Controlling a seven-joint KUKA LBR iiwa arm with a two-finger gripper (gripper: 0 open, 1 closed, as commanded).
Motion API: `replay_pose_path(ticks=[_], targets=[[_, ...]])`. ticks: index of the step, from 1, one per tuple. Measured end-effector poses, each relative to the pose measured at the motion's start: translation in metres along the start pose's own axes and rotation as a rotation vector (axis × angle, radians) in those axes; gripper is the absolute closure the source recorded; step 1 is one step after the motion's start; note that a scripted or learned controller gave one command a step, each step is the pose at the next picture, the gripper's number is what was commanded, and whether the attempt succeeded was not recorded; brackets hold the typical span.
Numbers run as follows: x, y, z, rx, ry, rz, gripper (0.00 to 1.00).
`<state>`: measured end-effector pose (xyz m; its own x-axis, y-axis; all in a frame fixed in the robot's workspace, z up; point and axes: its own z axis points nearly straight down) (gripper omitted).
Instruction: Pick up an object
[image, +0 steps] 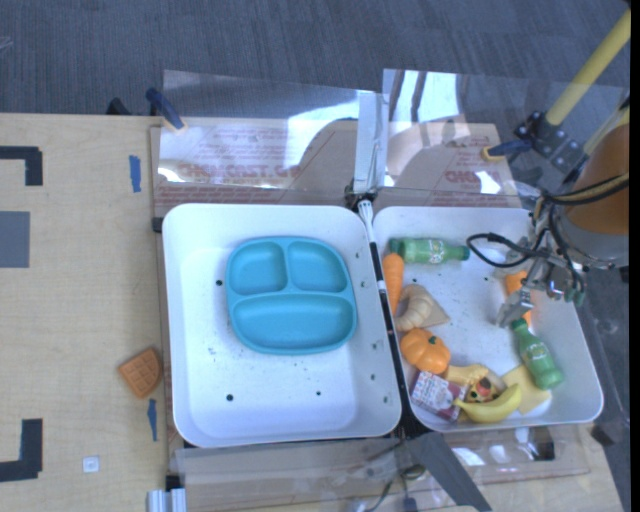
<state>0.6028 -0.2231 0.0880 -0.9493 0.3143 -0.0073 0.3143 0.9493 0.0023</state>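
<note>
The right bin (470, 300) holds several toy foods. A green bottle (430, 250) lies along its far wall, with a carrot (393, 280) and a beige pastry (420, 307) by the left wall. Lower down are an orange pumpkin (427, 350), a red-and-white packet (433, 393) and a yellow banana (500, 400). A second green bottle (535, 355) lies at the right side. My gripper (518, 300) hangs low over the bin's right part, just above that bottle's cap. A small orange piece (514, 283) shows right beside the gripper; whether it is held is unclear.
The left bin (290, 390) carries a blue divided plate (290, 295). A brown waffle piece (141, 371) lies on the bench left of the bins. Black cables loop from the wrist (490, 245) over the right bin's far corner.
</note>
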Motion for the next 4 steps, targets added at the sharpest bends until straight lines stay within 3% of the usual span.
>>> replay_pose_path(ticks=[1,2,3,4], targets=[[-0.004,0.001,-0.015,0.001,-0.016,-0.001,1.00],[-0.004,0.001,-0.014,0.001,-0.014,-0.001,0.00],[0.002,0.010,0.000,0.003,-0.002,-0.016,0.00],[-0.002,0.010,-0.015,0.003,-0.017,-0.017,1.00]])
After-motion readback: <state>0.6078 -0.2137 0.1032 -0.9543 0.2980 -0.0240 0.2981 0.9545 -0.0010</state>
